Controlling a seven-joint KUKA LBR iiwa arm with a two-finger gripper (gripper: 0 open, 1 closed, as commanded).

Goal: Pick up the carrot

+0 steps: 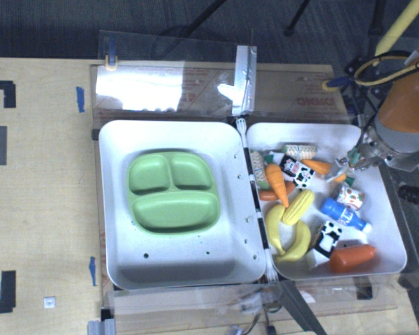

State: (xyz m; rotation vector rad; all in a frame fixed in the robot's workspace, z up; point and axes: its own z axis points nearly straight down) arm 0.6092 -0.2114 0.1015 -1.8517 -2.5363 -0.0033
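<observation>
The carrot [277, 182] is orange with a green top. It lies in the right bin [394, 239] near the left wall, pointing down toward the corn cob [297, 206]. A second orange piece [318, 166] lies further right beside a black-and-white cow toy [297, 172]. My gripper [351, 162] hangs over the bin's upper right part, well to the right of the carrot and just above a small orange bit [339, 179]. Nothing is seen held in it.
The right bin also holds a banana [285, 241], a blue bottle [343, 214], a red sausage [350, 257], a second cow toy [327, 238] and a small can [351, 197]. The left bin [119, 257] bears a green divided plate [173, 190]. Cables hang at the upper right.
</observation>
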